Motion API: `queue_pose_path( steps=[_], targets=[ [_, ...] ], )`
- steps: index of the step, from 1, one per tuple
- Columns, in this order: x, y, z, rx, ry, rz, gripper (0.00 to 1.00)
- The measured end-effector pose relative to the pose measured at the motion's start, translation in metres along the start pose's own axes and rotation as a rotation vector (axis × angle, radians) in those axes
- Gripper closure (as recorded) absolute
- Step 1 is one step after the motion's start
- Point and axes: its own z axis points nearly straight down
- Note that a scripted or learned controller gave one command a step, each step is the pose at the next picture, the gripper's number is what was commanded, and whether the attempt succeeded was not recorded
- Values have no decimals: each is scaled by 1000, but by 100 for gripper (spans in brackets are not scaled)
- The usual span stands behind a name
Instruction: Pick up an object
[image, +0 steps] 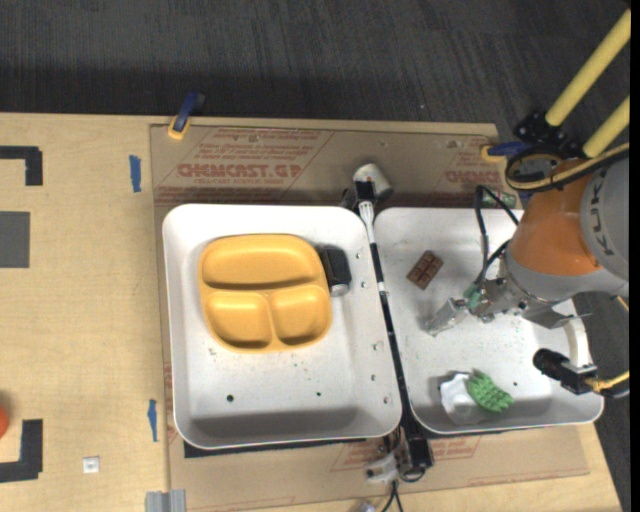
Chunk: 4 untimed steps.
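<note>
The arm (570, 240) reaches in from the right over the right bin (540, 415), and its gripper (450, 312) hangs low above the middle of that bin's floor. How wide it stands cannot be told from this angle, and nothing can be seen in its hold. A small brown block (425, 269) lies just up and left of the gripper, apart from it, near the bin's left wall. A green brick (490, 392) rests on a scrap of white stuff (455, 392) near the bin's front wall, well below the gripper. Bare floor lies around the gripper on its left and front. In the left bin (190, 380) a yellow divided tray (266, 290) sits toward the back, with a dark block (335, 268) touching its right edge; the front half of that bin is open floor.
</note>
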Motion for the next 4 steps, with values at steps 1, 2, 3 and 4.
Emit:
queue_pose_path(
  steps=[1,2,3,4],
  targets=[
    [23,36,0,-3,-1,172,0],
    [2,97,0,-2,-1,112,0],
    [2,98,-11,-5,-3,110,100],
    [2,98,-11,-4,-3,110,0]
  ],
)
